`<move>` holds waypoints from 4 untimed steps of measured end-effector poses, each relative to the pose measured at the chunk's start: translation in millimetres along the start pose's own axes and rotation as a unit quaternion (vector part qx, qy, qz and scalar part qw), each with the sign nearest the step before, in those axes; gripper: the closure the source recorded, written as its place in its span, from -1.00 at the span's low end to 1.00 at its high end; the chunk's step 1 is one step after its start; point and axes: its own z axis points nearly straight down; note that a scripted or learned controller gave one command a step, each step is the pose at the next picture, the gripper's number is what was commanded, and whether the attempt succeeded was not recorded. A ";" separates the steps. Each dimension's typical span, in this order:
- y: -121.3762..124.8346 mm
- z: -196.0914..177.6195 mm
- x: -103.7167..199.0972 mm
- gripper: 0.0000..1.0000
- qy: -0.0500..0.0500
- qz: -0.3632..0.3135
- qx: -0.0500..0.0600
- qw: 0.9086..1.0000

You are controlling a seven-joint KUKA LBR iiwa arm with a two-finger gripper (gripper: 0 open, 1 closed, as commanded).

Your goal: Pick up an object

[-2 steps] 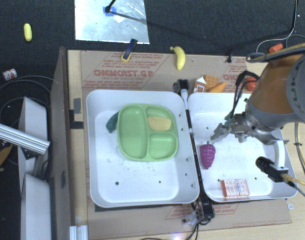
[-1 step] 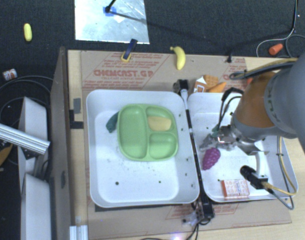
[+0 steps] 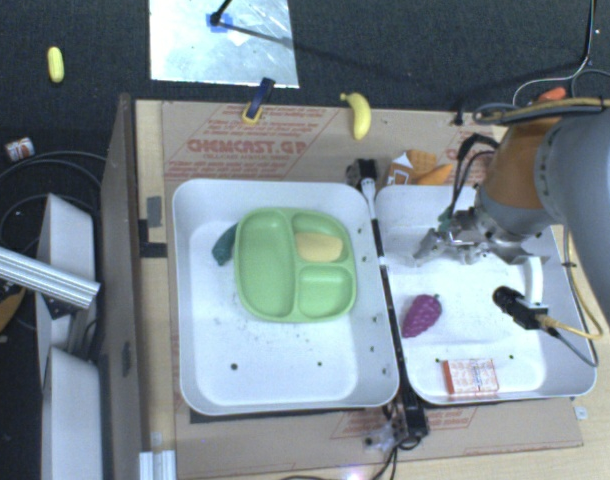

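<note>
We take the green divided plate (image 3: 290, 265) in the left bin (image 3: 210, 368) as our landmark. At its left edge we see a dark green piece (image 3: 224, 243), touching it, and inside its upper right compartment lies a yellow piece (image 3: 320, 244). To the right of the plate, in the right bin (image 3: 505, 388), lies a purple grape bunch (image 3: 421, 314), and lower right of the grapes a small red and white box (image 3: 470, 375). Further right and higher than the grapes, the gripper (image 3: 433, 245) hangs over the bin floor; its fingers hold nothing, and we cannot tell how wide they are.

Divided plate (image 3: 293, 266) in left bin (image 3: 215, 368); grape bunch (image 3: 421, 314) and, nearer, perhaps a packet (image 3: 470, 375) in right bin (image 3: 410, 213).
</note>
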 end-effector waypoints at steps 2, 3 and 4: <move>-33.2 -40.1 28.8 -1.00 0.001 0.000 0.003 1.000; -58.4 2.7 28.6 -1.00 0.002 0.002 0.005 1.000; 35.5 -0.3 16.7 -1.00 0.000 -0.002 -0.002 1.000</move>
